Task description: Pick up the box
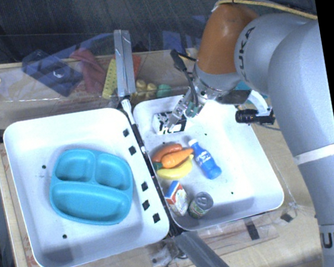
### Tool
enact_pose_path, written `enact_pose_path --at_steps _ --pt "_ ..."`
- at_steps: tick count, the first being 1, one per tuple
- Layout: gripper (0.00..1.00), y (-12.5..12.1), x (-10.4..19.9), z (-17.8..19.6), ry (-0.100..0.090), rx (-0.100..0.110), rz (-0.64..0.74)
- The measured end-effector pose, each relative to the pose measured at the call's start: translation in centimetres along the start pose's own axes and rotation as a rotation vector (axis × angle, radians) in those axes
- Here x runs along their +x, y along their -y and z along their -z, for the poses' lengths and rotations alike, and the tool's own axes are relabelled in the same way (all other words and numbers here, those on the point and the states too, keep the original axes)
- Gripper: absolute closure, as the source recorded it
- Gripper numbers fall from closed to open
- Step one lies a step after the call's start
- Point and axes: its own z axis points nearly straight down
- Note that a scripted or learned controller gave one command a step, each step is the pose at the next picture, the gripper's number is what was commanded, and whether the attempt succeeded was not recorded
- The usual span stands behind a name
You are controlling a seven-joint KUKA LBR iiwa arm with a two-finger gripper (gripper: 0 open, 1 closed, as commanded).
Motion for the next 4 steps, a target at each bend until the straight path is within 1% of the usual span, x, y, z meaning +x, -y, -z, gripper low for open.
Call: enact_pose_path --at_steps 1,2,3,4 --pt "0.0 0.1 0.0 -0.3 0.004 0.0 -0.001" --pt "1.0 0.0 -0.1 0.5 0.003 0.001 0.003" --pt "0.0 0.0 -0.1 0.5 0.003 0.001 0.004" --pt "1.0 -0.1 -0.1 1.2 0.002 0.003 0.008"
